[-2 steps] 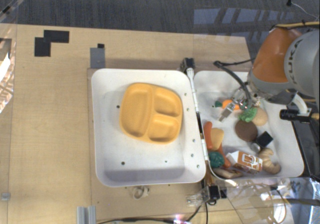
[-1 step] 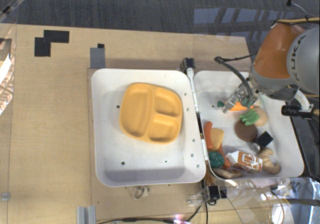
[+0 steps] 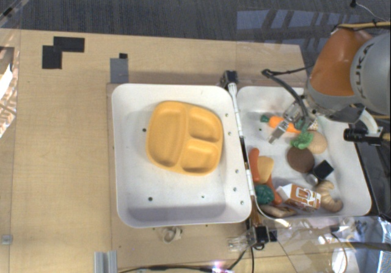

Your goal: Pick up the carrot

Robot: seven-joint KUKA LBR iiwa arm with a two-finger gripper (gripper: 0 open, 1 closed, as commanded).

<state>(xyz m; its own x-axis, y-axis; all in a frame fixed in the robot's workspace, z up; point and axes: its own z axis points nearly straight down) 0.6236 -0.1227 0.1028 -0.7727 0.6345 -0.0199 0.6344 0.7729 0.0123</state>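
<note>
The jaws (image 3: 287, 124) hang low in the right bin (image 3: 361, 171), touching or just over the carrot (image 3: 279, 121) near its far wall; how wide they stand I cannot tell. A close could slip off the carrot's narrow body or pinch the green toy (image 3: 301, 140) just beside it. The left bin (image 3: 125, 162) offers open room around the yellow tray (image 3: 184, 137).

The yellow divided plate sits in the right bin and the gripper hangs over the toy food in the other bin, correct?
Not quite. The camera view shows the yellow divided plate in the left bin, not the right. The gripper hangs over the toy food in the right bin, beside the carrot.
</note>
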